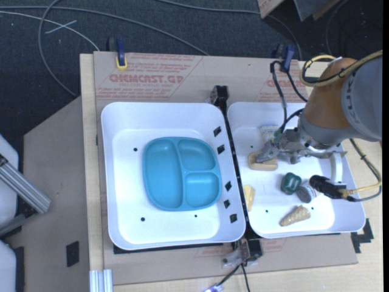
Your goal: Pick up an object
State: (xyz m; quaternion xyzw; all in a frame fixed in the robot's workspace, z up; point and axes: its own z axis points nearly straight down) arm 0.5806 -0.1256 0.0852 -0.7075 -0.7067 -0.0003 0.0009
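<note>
My gripper (268, 151) is low in the right bin (316, 226), at its left-middle, directly over a flat beige piece (262, 162) and touching or nearly touching it. The grey wrist hides where the gripper meets the piece. A dark green object (290, 182) and a small grey object (303, 193) lie just right of and below the gripper. A tan cone-shaped piece (295, 215) rests near the bin's front. By the bin's left wall lies a pale yellow wedge (248, 197).
The left bin (121, 224) holds a blue divided plate (182, 173). A black divider with clips (226, 163) runs between the bins. The arm's orange band (328, 105) and cables (285, 90) hang over the right bin's back right.
</note>
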